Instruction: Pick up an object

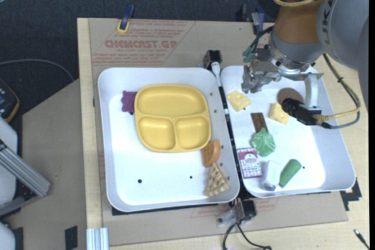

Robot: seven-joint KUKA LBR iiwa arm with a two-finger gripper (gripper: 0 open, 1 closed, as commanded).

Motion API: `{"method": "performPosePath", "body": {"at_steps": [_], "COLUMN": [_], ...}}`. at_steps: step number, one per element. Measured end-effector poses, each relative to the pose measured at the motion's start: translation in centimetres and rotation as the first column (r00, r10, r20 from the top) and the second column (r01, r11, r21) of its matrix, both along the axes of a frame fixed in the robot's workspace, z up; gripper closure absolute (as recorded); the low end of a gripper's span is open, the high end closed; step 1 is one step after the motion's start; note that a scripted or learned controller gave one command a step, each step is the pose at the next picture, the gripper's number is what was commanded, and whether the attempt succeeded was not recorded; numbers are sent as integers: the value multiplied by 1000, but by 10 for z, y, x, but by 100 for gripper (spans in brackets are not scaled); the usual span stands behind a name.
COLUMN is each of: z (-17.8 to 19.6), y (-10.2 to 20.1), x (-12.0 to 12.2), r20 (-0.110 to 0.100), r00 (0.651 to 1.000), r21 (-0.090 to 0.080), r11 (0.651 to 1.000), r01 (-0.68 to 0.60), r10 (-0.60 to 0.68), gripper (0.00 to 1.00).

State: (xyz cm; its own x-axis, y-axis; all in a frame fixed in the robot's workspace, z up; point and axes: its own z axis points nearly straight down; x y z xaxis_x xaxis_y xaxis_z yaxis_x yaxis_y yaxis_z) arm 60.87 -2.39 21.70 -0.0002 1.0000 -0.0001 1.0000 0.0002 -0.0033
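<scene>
My gripper hangs over the back left part of the right bin, just above and behind a yellow cheese wedge. Nothing can be seen held in it. A second cheese wedge lies to its right, with a brown round cookie behind that. In front of the gripper lie a brown chocolate bar, a green lettuce leaf, a red and white packet, a white cup and a green pepper.
The left bin holds a yellow divided plate, a purple item at the plate's left, an orange bread roll and a waffle piece. The grey arm with its orange band reaches in over the right bin's back edge.
</scene>
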Motion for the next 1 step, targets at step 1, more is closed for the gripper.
{"method": "performPosePath", "body": {"at_steps": [1], "z": [18], "y": [-4], "x": [10], "r20": [8], "r00": [1000], "r21": [-1], "r11": [1000], "r01": [-1], "r10": [1], "gripper": [100]}}
